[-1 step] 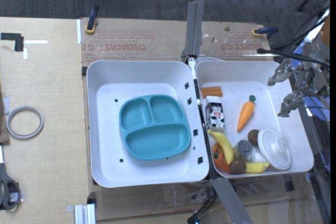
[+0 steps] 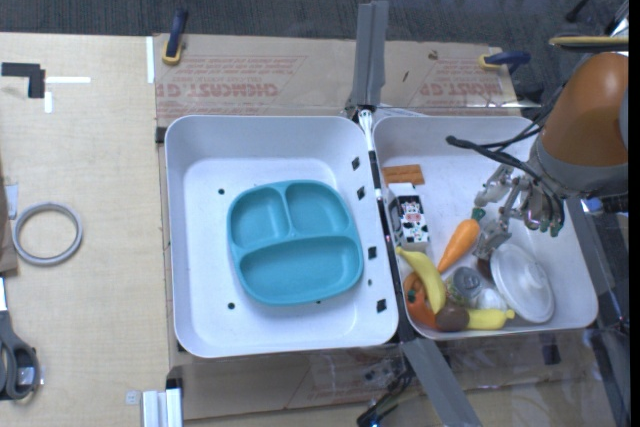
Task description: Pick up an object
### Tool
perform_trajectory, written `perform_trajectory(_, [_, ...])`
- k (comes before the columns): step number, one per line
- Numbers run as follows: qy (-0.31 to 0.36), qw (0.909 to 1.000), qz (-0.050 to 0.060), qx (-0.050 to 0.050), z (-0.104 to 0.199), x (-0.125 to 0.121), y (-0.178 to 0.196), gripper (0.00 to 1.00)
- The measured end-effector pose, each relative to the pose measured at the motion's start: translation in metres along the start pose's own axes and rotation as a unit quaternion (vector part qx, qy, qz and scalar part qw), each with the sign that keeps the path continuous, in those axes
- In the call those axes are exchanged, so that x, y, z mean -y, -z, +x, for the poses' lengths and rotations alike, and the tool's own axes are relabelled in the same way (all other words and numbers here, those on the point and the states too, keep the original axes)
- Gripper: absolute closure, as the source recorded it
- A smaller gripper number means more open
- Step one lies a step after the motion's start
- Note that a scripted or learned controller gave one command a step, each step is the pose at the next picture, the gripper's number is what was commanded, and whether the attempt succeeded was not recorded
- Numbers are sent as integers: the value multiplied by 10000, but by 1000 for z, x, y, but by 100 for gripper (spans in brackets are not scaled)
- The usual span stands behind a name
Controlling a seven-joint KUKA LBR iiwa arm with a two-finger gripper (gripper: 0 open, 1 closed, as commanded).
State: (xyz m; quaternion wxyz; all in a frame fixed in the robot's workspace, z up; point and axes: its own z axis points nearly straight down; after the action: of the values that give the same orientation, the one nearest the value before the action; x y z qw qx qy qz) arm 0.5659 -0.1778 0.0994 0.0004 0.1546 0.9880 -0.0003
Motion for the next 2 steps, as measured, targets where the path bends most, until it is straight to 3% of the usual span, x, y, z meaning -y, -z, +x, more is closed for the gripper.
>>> perform_trajectory(1, [432, 9991, -3, 4, 33, -57, -7, 0])
perform_trajectory(2, [121, 9999, 43, 29, 39, -68, -6, 0])
